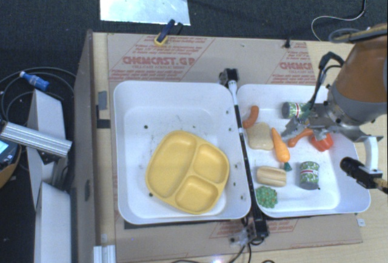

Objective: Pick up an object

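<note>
The right bin [348, 198] holds several small things. Along its left side lie an orange sausage [250, 115], a pale bread slice [260, 136] and a carrot [279, 145]. A green-labelled can [295, 109] lies at the back, and a second can [309, 174] stands near the front. A bun [271, 176] and a green broccoli piece [266, 196] sit at the front left. My gripper [297, 131] hangs low over the middle of this bin, between the carrot and a red pepper [322, 142]. A small orange piece [300, 138] shows right at its tip.
The left bin [130, 134] holds a yellow divided plate [188, 171]. The arm's grey and orange body [361, 89] covers the right bin's far right corner. A black part [357, 172] juts over that bin's right rim. Cardboard lies under both bins.
</note>
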